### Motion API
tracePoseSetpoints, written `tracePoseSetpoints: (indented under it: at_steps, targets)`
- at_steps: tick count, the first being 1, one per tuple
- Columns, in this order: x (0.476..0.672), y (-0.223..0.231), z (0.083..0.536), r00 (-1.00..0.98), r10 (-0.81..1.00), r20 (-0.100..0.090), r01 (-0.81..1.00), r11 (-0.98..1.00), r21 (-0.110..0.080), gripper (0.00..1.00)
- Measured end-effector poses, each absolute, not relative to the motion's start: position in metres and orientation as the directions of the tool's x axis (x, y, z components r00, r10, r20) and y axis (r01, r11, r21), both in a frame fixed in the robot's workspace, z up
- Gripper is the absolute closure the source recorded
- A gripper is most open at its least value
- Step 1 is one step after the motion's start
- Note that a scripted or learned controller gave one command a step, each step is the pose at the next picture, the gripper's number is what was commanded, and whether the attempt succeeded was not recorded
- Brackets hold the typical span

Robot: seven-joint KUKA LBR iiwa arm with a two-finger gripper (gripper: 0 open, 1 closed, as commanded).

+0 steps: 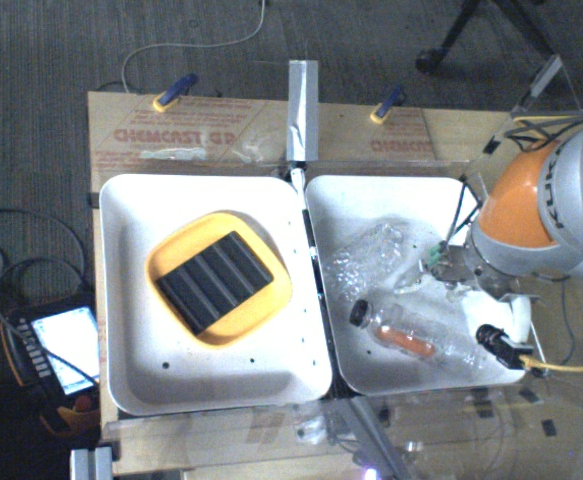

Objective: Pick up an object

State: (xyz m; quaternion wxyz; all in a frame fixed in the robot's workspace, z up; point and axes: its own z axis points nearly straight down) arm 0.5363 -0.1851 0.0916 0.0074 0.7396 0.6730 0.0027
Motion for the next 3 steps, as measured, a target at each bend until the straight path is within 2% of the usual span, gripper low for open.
tracePoseSetpoints:
  at_steps: [1, 2, 3]
  targets:
    - [0.629, -0.157, 0.091, 0.145, 0.989, -0.008, 0.989, -0.145, 0.008, 0.00]
    - [0.585, -0.216, 0.212, 0.135, 0.991, -0.004, 0.991, -0.135, 0.001, 0.00]
    - [0.594, -0.144, 0.096, 0.162, 0.987, -0.005, 0.987, -0.162, 0.008, 0.00]
